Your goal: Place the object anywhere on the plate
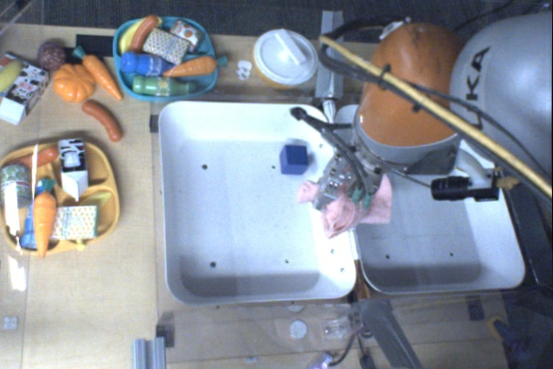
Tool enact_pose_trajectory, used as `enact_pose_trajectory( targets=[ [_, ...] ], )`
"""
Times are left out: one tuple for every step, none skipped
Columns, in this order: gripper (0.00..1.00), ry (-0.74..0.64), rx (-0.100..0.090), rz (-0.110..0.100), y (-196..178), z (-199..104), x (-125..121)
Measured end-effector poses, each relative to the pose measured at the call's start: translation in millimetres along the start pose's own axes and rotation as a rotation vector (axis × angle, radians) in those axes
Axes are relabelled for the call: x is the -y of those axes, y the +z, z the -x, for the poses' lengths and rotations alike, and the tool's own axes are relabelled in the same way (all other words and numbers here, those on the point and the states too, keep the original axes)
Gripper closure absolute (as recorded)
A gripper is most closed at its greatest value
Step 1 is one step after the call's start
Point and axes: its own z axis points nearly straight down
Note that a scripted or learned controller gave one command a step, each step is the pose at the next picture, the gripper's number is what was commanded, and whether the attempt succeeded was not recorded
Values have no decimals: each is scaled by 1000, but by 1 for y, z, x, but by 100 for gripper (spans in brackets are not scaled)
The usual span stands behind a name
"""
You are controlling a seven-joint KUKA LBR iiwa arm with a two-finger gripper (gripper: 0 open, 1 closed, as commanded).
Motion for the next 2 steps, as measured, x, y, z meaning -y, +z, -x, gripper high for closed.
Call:
enact_pose_trajectory(
  targets=[
    [100, -400, 3, 2, -1, -19, -48],
    [0, -399, 3, 2, -1, -19, -48]
  ],
)
